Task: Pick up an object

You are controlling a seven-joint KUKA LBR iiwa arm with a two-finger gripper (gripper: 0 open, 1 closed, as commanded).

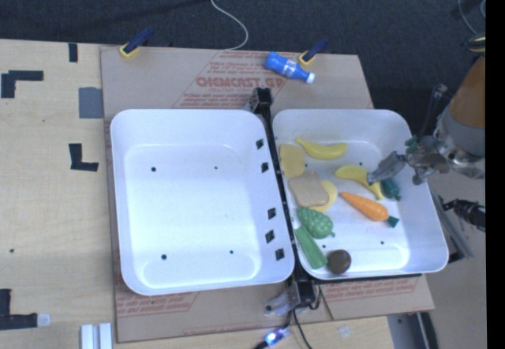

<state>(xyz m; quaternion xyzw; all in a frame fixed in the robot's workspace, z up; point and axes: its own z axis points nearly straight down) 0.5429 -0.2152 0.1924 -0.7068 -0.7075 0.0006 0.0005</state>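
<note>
At the desk's (pixel 47 182) left side lie dark tape marks, then the left bin (pixel 130 205), white and shallow, nearer the desk's middle. Just right of it, sharing an edge, sits the right bin (pixel 430 249) toward the desk's right edge, and all the toy food is inside it: a pale slice (pixel 292 159) and a bread piece (pixel 310 191) by its left wall, a banana (pixel 322 150) near its far edge, a green bumpy fruit (pixel 316 222), a cucumber (pixel 309 246) and a brown ball (pixel 338 261) toward its near edge, a yellow piece (pixel 353 174) and a carrot (pixel 364 205) right of centre. Beyond the bins, by the desk's far edge, lies a blue bottle (pixel 286 67). The pincer (pixel 387 174) hangs over the right bin's right part, its grey fingers pointing left and down; whether they are parted or closed cannot be told, and nothing is seen between them. The nearest candidates are the yellow piece, just left of the tips, and the carrot, just nearer the desk's front. The carrot's long axis runs from upper left to lower right, so a grasp would likely need the fingers set across it.
</note>
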